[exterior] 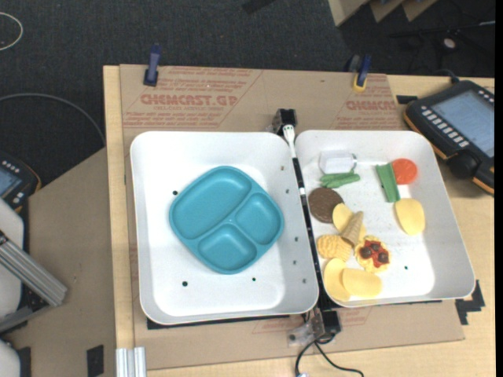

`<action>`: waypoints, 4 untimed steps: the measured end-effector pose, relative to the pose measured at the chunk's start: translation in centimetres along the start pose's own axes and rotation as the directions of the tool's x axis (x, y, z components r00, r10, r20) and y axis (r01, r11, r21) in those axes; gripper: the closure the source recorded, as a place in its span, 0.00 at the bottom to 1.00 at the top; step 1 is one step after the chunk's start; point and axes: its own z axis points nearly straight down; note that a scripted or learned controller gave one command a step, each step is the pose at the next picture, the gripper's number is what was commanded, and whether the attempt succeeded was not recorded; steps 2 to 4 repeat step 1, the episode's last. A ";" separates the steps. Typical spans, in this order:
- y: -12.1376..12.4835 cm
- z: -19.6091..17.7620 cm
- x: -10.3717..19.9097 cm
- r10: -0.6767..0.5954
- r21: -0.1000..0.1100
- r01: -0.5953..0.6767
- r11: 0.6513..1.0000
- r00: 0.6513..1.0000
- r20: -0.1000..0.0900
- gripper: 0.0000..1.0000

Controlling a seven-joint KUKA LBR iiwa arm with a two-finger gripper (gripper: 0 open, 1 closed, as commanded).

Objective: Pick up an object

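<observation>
The right white bin [448,242] holds several toy foods. Along its back lie a white block [338,163], a green bean pod [339,180], a green stick [387,182] and a red tomato slice [404,170]. Nearer the middle are a brown cookie [323,203], a yellow lemon [409,216] and an ice cream cone [351,226]. In front sit a waffle [334,247], a small pizza piece [372,253] and yellow slices [350,281]. The left white bin [153,273] bears a blue divided plate [226,219].
Both bins rest on a cardboard sheet [196,100] held by blue clamps [152,65] at the back. A black teach pendant [464,128] lies to the right of the right bin. A metal rail [31,277] crosses the lower left corner.
</observation>
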 end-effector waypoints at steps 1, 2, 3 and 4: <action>0.0 -4.9 0.0 0.000 -0.002 0.000 1.000 1.000 0.001 1.00; 0.0 -4.9 0.0 0.000 -0.002 0.000 1.000 1.000 0.001 1.00; 0.0 -4.9 0.0 0.000 -0.002 0.000 1.000 1.000 0.001 1.00; 0.0 -4.9 0.0 0.000 -0.002 0.000 1.000 1.000 0.001 1.00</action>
